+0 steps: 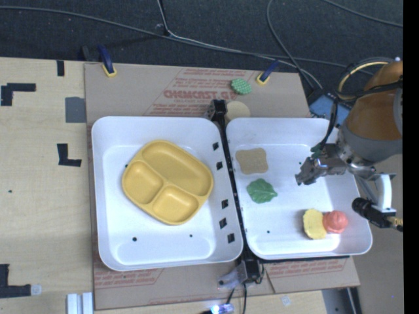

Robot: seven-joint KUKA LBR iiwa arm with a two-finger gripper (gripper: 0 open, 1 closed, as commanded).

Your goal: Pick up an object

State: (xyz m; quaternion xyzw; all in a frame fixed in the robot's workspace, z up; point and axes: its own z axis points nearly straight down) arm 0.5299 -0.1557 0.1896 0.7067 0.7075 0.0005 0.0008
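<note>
In the right bin (288,244) lie a tan square piece (251,161), a green leafy piece (261,191), a yellow piece (313,224) and a pink-red piece (336,222) touching it. My gripper (309,173) hangs over the right half of this bin, right of the green and tan pieces and above-left of the yellow one. Nothing shows between its tips. The grey arm with its orange band (383,77) comes in from the right.
The left bin (108,241) holds a yellow divided plate (167,181). A small green object (241,86) lies on the cardboard behind the bins. Black cables run across the dark floor at the back. Clips hold the cardboard's far edge.
</note>
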